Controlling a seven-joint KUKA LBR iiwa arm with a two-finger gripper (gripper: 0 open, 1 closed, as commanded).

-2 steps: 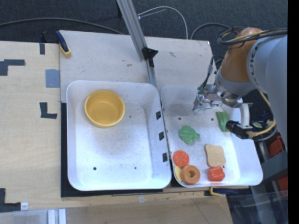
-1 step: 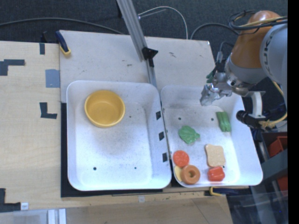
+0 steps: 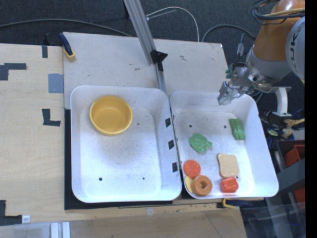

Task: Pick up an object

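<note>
Ring-shaped glossy orange donut (image 3: 202, 185)

Dark floor (image 3: 208, 4) with cables (image 3: 173, 11) behind a pale wooden bench (image 3: 25, 133).

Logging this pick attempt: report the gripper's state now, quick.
Two-finger gripper: open or shut cannot be told; it hangs over the far edge of the right shallow white bin, nothing seen between its tips.

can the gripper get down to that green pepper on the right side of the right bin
Probably yes. The gripper hangs over the right bin's far edge, and the green pepper lies alone near the right wall, nothing on top of it.
</note>
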